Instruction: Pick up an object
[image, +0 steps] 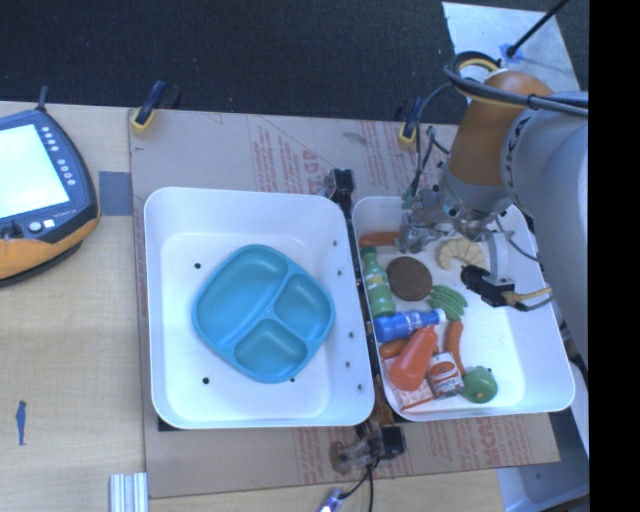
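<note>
Grey arm's two-finger gripper low over the right white bin's far end, grip state cannot be told, round brown disc just beside it, blue divided plastic tray in the left white bin

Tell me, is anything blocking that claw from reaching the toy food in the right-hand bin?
Nothing visible is. The claw hangs over the far end of the right white bin, just beside the round brown disc and the green plastic bottle, with no cover above them.

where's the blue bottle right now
The blue bottle lies in the right bin, near its left wall, between the green bottle above and the orange bottle below.
</note>
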